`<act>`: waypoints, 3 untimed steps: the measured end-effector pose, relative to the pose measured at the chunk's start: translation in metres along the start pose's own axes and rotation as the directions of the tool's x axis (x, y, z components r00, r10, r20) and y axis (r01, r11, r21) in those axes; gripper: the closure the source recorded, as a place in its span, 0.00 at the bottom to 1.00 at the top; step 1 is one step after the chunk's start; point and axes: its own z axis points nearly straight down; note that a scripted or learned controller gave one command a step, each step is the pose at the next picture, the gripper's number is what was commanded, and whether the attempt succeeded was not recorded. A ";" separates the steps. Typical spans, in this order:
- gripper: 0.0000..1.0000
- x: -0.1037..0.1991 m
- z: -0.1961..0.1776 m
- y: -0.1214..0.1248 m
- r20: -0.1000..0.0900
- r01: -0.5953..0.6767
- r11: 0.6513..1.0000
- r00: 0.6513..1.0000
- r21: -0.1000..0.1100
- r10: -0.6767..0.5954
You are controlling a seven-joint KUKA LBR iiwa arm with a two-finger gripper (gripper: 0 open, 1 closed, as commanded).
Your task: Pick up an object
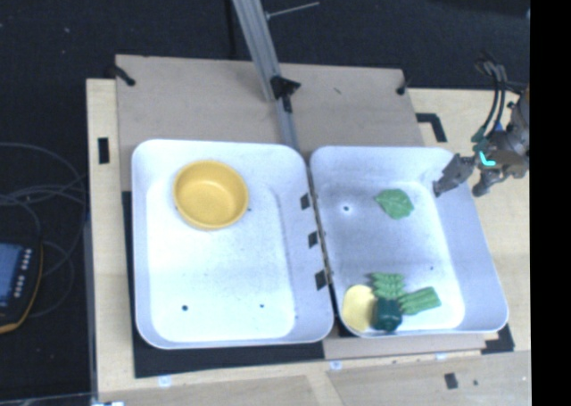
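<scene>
A yellow bowl (211,194) sits in the far left part of the left bin (161,306). In the right bin (464,244) a small pale green lump (394,203) lies near the back. At that bin's front edge a heap of items rests together: a yellow round piece (358,308), a dark teal piece (387,315) and a green leafy toy (412,295). My gripper (467,178) hangs over the right bin's far right corner, its two fingers spread apart with nothing between them, well to the right of the pale green lump.
A grey metal post (254,25) slants up from the back between the bins. Black clips (314,239) line the seam between the two bins. A handheld pendant (16,279) lies off the bench at the left. Cables (496,101) hang near the arm's wrist.
</scene>
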 end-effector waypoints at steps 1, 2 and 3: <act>0.00 0.000 0.000 0.000 0.000 0.000 1.000 1.000 -0.001 0.000; 0.00 -0.004 0.043 0.003 0.001 -0.001 1.000 1.000 0.003 0.001; 0.00 -0.009 0.086 0.004 0.001 -0.001 1.000 1.000 0.004 0.001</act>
